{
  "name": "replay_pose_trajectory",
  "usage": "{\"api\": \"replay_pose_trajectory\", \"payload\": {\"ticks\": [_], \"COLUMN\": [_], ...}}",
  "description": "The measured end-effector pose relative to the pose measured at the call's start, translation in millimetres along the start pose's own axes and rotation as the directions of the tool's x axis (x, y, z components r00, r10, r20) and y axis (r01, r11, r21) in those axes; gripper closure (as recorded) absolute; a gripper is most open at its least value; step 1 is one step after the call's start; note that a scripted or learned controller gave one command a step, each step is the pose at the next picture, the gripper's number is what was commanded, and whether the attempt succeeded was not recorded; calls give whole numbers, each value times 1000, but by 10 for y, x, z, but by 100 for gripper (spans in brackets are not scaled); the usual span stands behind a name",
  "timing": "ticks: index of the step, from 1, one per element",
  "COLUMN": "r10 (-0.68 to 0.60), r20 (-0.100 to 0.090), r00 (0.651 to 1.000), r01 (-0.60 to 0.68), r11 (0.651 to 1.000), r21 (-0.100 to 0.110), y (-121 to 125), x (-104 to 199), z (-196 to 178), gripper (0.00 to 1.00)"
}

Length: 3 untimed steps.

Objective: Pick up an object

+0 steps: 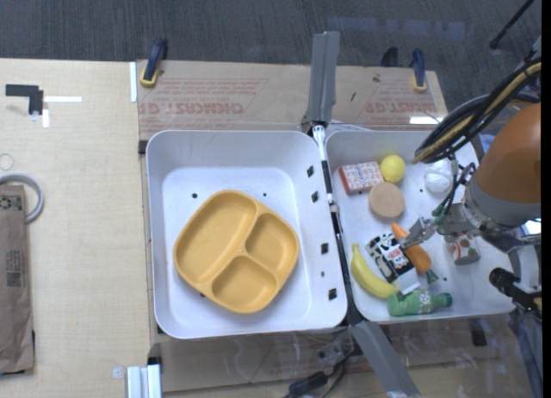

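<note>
The right bin (344,148) holds several small objects. A red and white box (360,177), a yellow lemon (393,168) and a tan round disc (386,202) lie toward its back. A banana (368,273), a black and white carton (388,256), an orange carrot (415,255) and a green bottle (419,303) lie at its front. My gripper (428,229) hangs low over the middle of this bin, just above and right of the carrot and the carton. I see nothing lifted.
The left bin (164,215) holds a yellow divided plate (237,251). A white lump (437,182) and a small red and white piece (466,251) lie at the right bin's right side, under the arm (514,164). A metal divider (323,86) stands between the bins at the back.
</note>
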State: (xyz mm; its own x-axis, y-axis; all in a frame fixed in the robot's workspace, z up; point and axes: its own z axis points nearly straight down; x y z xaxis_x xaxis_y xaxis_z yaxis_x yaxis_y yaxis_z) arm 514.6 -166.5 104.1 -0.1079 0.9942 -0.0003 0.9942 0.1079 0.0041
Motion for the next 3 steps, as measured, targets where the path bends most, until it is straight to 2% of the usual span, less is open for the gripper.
{"api": "replay_pose_trajectory", "payload": {"ticks": [1,2,3], "r10": [3,167,167], "r20": [0,2,3], "r00": [1000,986,986], "r01": [-3,-167,-167], "r11": [1000,986,986], "r21": [2,7,9], "y": [-6,-104,-104], "x": [-8,236,229], "z": [-80,-813,-893], "gripper": [100,100,100]}}
